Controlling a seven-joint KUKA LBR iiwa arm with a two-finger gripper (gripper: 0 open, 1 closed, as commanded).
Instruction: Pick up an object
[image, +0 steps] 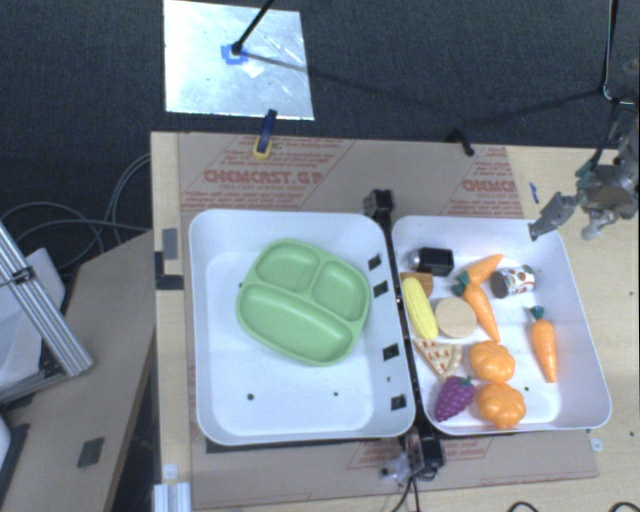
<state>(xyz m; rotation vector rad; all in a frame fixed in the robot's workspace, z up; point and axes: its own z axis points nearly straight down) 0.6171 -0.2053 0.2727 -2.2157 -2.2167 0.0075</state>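
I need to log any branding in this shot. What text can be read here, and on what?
"CHEMCAST GP": red print on the board under the bins, left of centre, reading upside down.
Same red print on the board's right side: too blurred to read for sure.
Small can in the right bin: label too small to read.
Green plate: no text.

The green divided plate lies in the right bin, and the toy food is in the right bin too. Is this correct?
Not quite. The camera view shows the green divided plate in the left bin; the toy food is indeed in the right bin.
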